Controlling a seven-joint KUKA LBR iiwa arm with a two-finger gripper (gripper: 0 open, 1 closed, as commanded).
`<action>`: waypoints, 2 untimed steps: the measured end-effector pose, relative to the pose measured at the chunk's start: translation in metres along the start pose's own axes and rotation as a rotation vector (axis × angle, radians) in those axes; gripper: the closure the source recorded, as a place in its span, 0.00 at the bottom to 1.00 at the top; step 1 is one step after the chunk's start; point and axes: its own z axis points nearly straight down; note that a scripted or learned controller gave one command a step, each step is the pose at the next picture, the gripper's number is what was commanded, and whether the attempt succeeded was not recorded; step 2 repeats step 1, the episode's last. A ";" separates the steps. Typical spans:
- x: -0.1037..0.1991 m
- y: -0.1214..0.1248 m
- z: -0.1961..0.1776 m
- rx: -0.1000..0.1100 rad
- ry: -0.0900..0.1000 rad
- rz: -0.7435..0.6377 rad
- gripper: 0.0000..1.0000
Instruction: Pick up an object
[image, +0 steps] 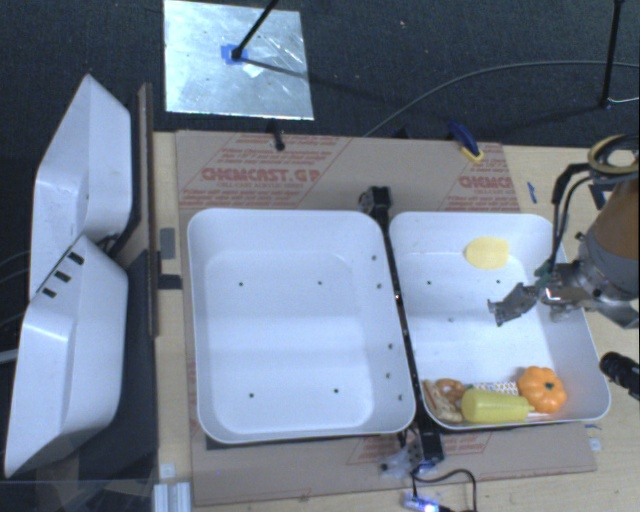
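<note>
The right bin (440, 330) holds a flat pale yellow round piece (487, 253) near its back edge. Along its front edge lie an orange pumpkin-shaped toy (541, 388), a yellow-green oblong toy (494, 406) and a tan pretzel-like piece (444, 394). My gripper (512, 304) hangs over the right half of this bin, between the yellow round piece and the front toys, pointing left. Nothing shows between its dark fingers.
The left bin (290, 320) sits beside the right one, with a black divider strip (397, 300) between them. Stacked white bins (75, 270) stand at the far left. A shiny metal sheet (237, 60) lies beyond the bench. Cables run at the right.
</note>
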 end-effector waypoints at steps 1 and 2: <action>0.000 0.000 0.000 0.000 0.000 0.000 0.00; 0.000 0.000 0.000 0.000 0.000 0.000 0.00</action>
